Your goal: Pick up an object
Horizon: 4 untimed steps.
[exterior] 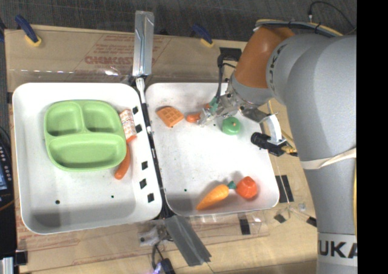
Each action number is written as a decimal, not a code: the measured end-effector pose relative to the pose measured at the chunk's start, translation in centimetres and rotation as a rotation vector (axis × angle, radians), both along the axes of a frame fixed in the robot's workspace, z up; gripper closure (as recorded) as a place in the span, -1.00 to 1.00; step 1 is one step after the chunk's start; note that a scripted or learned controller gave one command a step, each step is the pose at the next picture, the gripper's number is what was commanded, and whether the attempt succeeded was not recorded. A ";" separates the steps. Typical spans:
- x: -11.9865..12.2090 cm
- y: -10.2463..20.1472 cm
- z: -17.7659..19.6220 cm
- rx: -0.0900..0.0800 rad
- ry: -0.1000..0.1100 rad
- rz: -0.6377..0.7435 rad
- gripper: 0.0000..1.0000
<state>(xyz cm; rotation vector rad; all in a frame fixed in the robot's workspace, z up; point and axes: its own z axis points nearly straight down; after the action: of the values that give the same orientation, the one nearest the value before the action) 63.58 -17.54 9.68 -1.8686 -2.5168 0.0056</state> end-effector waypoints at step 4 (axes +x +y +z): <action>2.0 5.3 -0.8 -0.002 -0.001 -0.112 -1.00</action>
<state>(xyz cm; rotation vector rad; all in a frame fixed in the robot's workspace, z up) 65.58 -12.25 8.89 -2.0077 -2.4099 0.0062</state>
